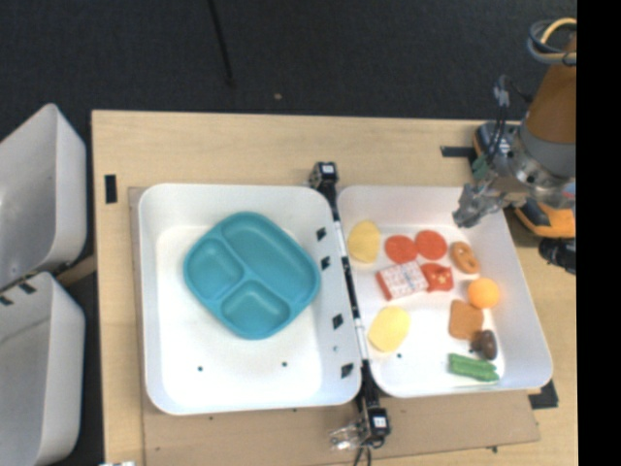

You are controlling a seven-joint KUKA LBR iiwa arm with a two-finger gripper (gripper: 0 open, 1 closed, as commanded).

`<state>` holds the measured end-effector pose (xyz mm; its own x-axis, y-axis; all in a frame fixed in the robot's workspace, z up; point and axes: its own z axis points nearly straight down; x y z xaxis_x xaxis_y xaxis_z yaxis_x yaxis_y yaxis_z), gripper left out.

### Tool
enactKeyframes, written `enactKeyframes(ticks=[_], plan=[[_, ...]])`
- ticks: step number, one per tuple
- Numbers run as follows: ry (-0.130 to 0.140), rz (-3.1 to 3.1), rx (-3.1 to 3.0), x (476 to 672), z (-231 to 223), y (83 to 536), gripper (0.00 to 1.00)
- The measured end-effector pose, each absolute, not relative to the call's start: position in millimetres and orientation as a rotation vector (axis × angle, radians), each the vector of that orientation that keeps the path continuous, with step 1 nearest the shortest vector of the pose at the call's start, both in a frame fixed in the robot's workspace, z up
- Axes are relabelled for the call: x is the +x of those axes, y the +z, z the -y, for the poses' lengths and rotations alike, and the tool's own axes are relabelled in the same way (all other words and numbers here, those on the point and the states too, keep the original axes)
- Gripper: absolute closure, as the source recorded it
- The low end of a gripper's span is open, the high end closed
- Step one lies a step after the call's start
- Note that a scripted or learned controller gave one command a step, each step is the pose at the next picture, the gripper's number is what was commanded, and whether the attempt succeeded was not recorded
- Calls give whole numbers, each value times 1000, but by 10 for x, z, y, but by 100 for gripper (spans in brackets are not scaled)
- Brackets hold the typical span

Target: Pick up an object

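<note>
The right bin (417, 377) holds several toy foods: a yellow lemon-like piece (364, 242), two red tomato slices (415, 247), a red-and-white block (403, 281), a small red piece (439, 278), a brown pretzel (464, 257), an orange ball (483, 292), an orange-brown piece (465, 319), a dark brown piece (483, 344), a green bean pod (473, 367) and a yellow chip (389, 328). My gripper (473, 205) hangs over the bin's far right corner, above and apart from the pretzel. Nothing shows between its fingers.
The left bin (165, 377) carries a blue divided plate (251, 273). Black clips sit along the rim between the bins. White chairs stand at the left of the bench. Orange and black gear lies at the bench's right edge.
</note>
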<state>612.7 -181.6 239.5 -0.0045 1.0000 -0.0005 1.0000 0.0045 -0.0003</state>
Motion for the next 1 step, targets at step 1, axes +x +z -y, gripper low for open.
enactKeyframes(ticks=[1], plan=[[-2, -2232, 2215, 6282, 1262, 2448, 100]])
